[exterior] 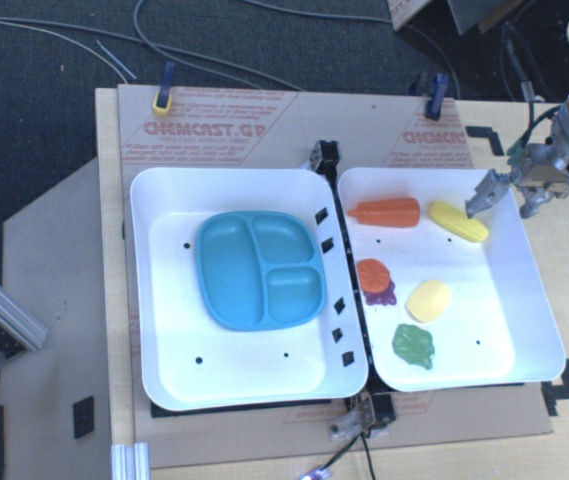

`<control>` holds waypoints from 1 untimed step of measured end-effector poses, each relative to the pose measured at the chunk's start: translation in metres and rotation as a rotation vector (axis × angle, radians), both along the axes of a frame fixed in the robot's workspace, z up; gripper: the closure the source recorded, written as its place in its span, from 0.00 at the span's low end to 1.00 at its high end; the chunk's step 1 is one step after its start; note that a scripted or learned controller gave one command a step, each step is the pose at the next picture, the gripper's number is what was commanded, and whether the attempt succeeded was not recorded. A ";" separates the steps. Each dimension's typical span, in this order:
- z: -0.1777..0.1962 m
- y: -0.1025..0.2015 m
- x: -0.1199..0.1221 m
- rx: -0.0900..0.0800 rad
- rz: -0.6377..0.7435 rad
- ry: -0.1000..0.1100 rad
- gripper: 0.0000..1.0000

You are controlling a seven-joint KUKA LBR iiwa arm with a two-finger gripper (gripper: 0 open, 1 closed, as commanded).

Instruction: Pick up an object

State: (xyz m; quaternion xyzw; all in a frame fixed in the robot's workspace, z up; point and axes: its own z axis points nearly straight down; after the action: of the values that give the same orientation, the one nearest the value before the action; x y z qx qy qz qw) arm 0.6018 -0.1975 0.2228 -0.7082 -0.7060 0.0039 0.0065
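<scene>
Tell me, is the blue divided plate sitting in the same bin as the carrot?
No, the blue divided plate lies in the left bin, while the carrot lies in the right bin.

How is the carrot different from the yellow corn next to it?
The carrot is orange and lies level across the right bin; the corn is yellow and lies slanted. The carrot tapers to a point, while the corn is blunt at both ends. The corn lies nearer the gripper. Both are long toy foods lying flat.
</scene>
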 end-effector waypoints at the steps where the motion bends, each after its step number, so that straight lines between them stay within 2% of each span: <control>1: 0.009 0.001 0.003 -0.003 0.004 -0.014 0.00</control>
State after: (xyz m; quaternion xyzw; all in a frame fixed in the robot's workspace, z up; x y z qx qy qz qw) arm 0.6046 -0.1968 0.2316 -0.7070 -0.7072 0.0000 0.0003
